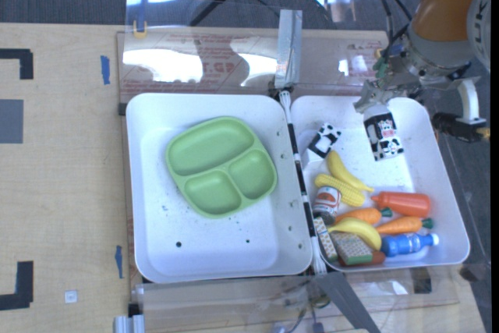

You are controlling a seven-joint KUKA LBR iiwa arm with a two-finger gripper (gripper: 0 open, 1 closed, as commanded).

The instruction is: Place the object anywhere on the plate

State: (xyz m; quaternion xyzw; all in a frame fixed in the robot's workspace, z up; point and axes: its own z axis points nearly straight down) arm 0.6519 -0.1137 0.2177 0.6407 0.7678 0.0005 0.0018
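Observation:
A green three-compartment plate [221,164] lies in the left white bin [156,246], with nothing on it. My gripper [380,94] hangs over the far edge of the right bin [448,191], under the orange-banded wrist. Just in front of it, on the bin floor, lies a black-and-white cow-print carton [383,136]. A smaller black-and-white piece [323,139] lies to the left, near the divider.
The near half of the right bin is crowded: two bananas [347,175], a small can [327,199], an orange bottle [402,203], carrots [402,226] and a blue bottle [406,244]. A clear panel [234,51] stands behind the bins.

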